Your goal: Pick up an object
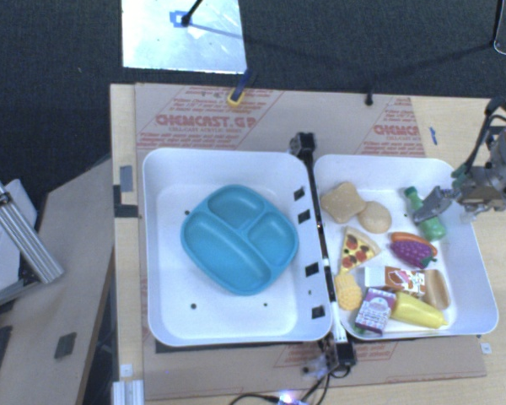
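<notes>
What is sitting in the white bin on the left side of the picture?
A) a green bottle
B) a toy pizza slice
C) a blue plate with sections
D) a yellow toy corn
C, because the blue sectioned plate lies alone in the left bin, while the pizza slice, the green bottle and the other toy foods lie in the right bin.
</notes>
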{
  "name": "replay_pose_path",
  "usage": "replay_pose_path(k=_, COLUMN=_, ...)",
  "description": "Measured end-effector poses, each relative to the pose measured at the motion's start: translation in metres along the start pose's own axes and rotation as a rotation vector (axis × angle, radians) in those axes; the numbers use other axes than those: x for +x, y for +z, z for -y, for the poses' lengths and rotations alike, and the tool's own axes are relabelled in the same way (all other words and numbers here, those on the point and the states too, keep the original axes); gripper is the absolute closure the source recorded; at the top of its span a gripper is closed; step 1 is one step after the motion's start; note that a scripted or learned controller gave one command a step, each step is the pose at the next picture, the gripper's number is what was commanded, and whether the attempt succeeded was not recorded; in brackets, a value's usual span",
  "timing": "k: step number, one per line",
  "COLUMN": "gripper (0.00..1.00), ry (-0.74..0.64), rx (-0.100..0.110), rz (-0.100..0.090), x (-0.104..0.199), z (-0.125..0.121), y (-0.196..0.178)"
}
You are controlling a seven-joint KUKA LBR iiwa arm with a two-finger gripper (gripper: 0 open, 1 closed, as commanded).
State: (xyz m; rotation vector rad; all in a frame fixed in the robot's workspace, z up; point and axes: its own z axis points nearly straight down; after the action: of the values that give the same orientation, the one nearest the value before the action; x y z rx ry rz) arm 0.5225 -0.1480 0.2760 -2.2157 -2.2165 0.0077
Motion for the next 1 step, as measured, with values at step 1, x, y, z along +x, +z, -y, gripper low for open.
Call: replay_pose_path(k=1, gripper=0.0, ry=-0.003, rx=-0.01, rz=0.002, x=0.0003, z=-0.0018, y=-0.0053)
